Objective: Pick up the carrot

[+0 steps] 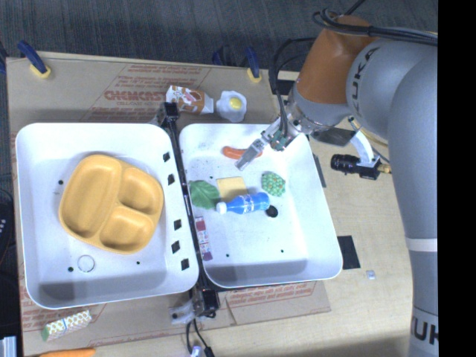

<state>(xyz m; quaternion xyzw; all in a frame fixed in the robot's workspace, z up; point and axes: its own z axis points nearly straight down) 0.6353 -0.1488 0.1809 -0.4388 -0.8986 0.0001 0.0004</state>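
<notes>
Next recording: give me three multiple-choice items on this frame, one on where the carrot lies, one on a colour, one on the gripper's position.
1. The carrot lies in:
A. the right bin
B. the left bin
C. the bare bench

2. The divided tray in the left bin is:
A. blue
B. yellow
C. green

3. The gripper is:
A. over the left bin
B. outside both bins
C. in the right bin, right beside the carrot

Answers: 1 A, the orange piece sits near the right bin's far edge. 2 B, the tray is plainly yellow. 3 C, its tip ends just right of the carrot.
</notes>
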